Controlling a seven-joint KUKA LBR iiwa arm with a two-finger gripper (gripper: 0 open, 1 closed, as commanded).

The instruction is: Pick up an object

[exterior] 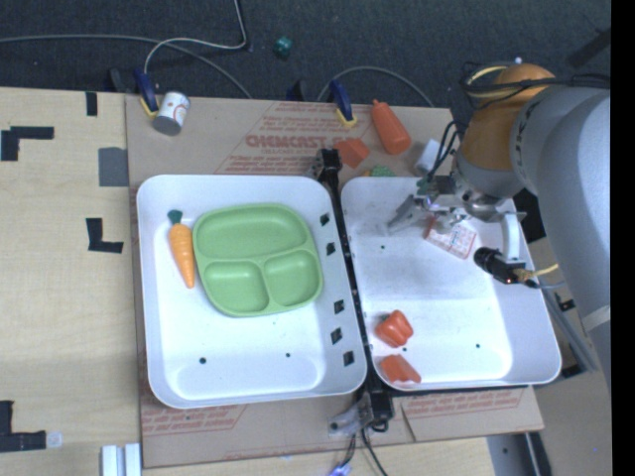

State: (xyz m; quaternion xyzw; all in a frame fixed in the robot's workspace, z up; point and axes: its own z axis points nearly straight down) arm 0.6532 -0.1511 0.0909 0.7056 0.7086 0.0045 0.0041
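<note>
Red-and-white packet (451, 237) is lying in the upper part of the right bin (516, 355), and we are seeing the pincer (434, 206) hanging right over its upper edge; we cannot tell whether the pincer is spread or pressed together. We are looking at a pale wooden table (60, 315) carrying brown cardboard (258, 142), on which red print is reading "CHEMCAST". Dark carpet (377, 18) is running behind the table, with grey cables (198, 43) trailing across it. Two orange pieces (394, 328) are sitting near the right bin's lower left corner. In the left bin (238, 375) a green divided plate (258, 259) is resting beside a toy carrot (182, 251).
</note>
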